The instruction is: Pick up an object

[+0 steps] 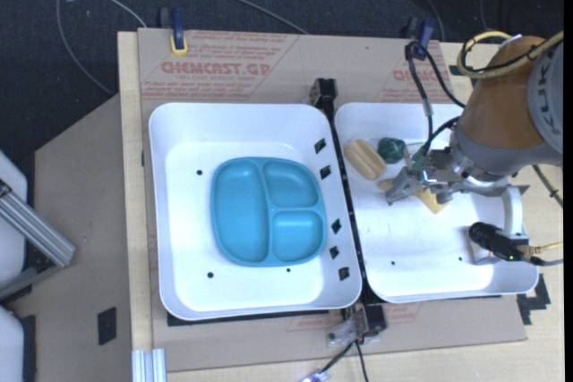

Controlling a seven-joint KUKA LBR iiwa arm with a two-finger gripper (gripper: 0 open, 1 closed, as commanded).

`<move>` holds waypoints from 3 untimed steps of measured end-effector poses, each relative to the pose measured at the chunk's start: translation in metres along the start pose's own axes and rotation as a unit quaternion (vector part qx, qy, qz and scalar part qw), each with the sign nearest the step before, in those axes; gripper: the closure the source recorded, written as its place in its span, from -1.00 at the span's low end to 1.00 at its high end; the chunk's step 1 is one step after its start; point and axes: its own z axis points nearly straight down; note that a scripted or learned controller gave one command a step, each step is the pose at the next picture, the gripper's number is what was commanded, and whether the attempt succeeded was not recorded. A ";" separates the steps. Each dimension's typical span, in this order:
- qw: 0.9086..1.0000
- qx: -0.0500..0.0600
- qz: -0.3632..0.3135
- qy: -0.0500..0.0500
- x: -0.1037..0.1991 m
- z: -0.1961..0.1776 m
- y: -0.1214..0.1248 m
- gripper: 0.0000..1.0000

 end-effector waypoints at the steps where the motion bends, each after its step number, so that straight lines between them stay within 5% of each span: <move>1: 1.000 0.000 0.000 0.000 0.004 0.043 -0.002 -1.00; 2: 1.000 -0.001 0.000 0.000 0.005 0.061 -0.002 -1.00; 3: 1.000 -0.003 0.001 0.000 0.005 0.049 -0.002 1.00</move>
